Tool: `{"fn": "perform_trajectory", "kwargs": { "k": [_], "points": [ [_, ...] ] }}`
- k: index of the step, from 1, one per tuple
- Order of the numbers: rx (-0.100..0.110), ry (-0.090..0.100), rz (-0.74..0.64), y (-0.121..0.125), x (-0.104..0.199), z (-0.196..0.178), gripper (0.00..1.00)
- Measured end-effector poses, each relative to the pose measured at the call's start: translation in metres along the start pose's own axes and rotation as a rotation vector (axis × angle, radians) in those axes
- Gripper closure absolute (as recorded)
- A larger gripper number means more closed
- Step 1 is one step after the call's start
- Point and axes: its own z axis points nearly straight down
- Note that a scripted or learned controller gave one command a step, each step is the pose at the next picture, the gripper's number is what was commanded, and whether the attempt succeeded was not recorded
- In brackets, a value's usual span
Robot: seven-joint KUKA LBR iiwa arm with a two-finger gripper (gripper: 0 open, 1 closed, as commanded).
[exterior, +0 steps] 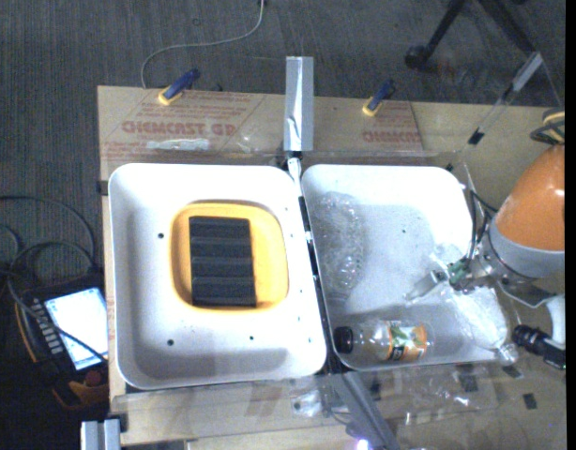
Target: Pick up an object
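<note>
At the right edge of the frame we see the arm [537, 216], its orange band bulging over the right bin's far side, and below it the hand [464, 272] comes down at the right rim of the right bin [391, 181]; whether it is spread or pressed together we cannot tell, since its tip is small and lost in glare and clear plastic. We make out crumpled transparent wrapping [466, 303] just beside the hand, but we cannot say that anything is pinched. In the right bin we count one clear plastic bottle [384, 338] with an orange label and dark cap, lying on its side along the lower wall, and one crumpled clear plastic piece [339, 237] near the left wall, well apart from the hand. The left bin [128, 279] carries one yellow sponge-like block with a black ribbed top [228, 256], lying flat at its middle. On the bench [194, 129] above the bins we count two blue and yellow clamps [178, 86], upper left and upper centre.
</note>
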Motion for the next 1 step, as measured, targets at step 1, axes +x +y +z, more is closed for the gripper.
{"fn": "perform_trajectory", "kwargs": {
  "k": [1],
  "points": [
    [0.0,0.0,0.0,0.0,0.0,0.0,0.0]
  ]
}}
